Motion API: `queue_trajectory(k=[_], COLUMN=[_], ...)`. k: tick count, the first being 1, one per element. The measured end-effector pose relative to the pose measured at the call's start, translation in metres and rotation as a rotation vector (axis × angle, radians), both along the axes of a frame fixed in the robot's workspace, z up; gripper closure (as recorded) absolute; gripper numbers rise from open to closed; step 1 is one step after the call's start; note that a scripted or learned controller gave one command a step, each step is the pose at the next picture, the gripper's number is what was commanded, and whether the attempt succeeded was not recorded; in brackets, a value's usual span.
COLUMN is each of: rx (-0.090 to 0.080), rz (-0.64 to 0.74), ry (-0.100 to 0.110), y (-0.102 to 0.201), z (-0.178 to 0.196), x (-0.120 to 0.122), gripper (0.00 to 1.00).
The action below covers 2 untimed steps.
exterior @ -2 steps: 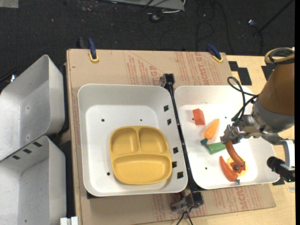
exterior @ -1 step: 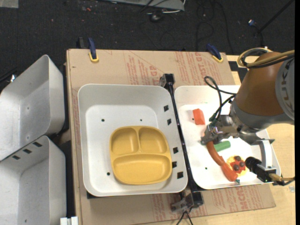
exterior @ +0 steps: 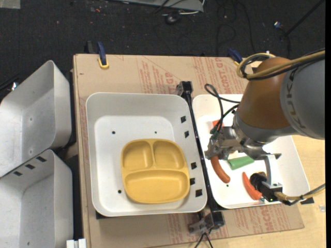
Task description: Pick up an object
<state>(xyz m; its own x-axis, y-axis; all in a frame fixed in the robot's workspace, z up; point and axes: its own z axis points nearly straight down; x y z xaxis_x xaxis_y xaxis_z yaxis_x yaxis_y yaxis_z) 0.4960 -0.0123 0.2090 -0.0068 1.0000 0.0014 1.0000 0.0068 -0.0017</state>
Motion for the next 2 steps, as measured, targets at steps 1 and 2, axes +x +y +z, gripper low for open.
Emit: queue_trajectory(k=[1,2], rx=[0.0,0.0], rz=[0.002,0.001], ry=[-0.003,-0.001], y=[0.051,0.105], z=[0.008,0.002], x=[0.012,0.01], gripper=[1.0,1.0])
